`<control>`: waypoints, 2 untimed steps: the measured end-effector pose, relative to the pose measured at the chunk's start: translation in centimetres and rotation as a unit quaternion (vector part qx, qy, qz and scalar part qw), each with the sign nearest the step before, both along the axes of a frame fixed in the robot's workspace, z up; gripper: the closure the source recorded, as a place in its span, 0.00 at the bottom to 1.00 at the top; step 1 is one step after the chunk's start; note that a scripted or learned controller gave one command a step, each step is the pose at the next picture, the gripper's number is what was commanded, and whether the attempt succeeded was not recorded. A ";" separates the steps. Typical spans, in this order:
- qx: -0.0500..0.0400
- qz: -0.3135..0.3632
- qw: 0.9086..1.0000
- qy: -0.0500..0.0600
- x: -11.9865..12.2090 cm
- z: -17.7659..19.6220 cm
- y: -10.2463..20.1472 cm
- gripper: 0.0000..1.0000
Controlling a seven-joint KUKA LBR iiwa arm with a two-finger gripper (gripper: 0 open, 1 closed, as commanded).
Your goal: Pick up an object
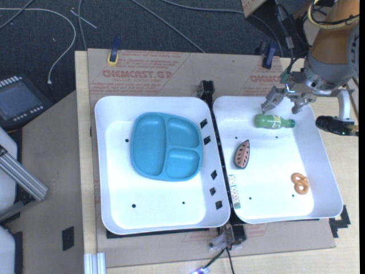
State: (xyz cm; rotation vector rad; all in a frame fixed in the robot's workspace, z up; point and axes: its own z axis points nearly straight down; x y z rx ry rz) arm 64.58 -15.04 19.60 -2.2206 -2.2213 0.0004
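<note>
You get bright, even overhead light, cool in tone. Both white bins: left bin [114, 204], right bin [319, 153], read near overexposed, and their floors lose surface detail. Shadows are soft and short; the blue plate [165, 147] casts only a thin dark edge at its lower rim. The dark floor [171, 10] at the top stays underexposed. Your focus is moderate throughout, with slight grain and softness at the arm [336, 33].

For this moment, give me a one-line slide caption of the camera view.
Open gripper poised above green bottle in right bin; blue divided plate in left bin.
</note>
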 end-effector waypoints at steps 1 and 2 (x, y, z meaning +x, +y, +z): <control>0.000 0.001 1.000 0.002 0.2 -4.2 0.3 0.00; 0.001 0.000 1.000 0.003 -0.8 -9.5 1.0 0.00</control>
